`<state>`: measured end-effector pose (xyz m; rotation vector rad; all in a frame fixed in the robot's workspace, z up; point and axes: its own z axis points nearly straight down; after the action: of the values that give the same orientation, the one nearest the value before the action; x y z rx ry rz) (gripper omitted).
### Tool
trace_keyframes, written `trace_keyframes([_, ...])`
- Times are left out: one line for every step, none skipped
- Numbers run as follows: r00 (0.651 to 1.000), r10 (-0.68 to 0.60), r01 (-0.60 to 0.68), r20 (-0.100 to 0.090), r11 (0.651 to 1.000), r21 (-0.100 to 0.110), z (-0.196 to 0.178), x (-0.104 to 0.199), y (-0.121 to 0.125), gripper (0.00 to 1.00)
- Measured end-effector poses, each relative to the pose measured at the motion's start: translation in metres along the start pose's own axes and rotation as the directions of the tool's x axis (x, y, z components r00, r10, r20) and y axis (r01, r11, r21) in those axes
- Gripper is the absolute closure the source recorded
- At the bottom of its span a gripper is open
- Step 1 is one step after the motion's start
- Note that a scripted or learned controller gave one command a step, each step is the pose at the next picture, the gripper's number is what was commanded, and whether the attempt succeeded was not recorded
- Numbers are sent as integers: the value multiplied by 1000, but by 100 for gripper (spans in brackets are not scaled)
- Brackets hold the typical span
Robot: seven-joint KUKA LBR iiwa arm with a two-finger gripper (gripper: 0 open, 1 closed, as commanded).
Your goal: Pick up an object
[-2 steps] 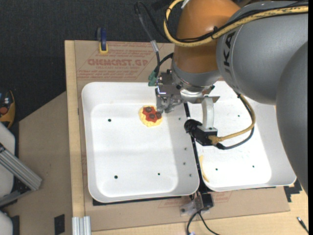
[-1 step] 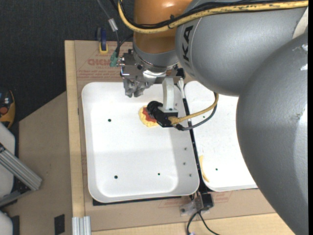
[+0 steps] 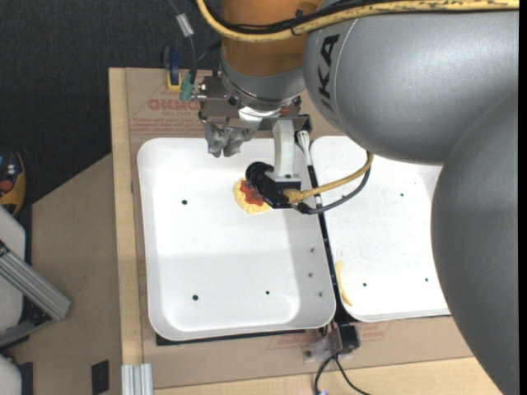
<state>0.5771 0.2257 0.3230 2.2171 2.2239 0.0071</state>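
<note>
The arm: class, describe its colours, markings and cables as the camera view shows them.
The arm has smooth grey casings with dark lettering and an orange band above the wrist. A yellow-and-black cable runs along it. The gripper is dull grey metal.

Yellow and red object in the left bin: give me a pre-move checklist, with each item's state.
1. Yellow and red object inside left bin: ok.
2. Gripper over the left bin: ok.
3. Gripper centred above the object: not ok, it sits up and left of it.
4. Fingers open enough: cannot tell.
5. Object fully visible: not ok, a black fitting covers its right side.
</note>
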Motion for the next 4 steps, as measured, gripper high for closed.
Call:
trace_keyframes([1000,4,-4,5,1000,12,70,-2,13,100])
trace_keyframes([1000,2,-2,0,1000,-4,1,-1,28,100])
trace_keyframes([1000,5,-5,1,1000,-3,-40,-19,56,100])
trace_keyframes([1000,1,-1,5,1000,13,53,-1,88,100])
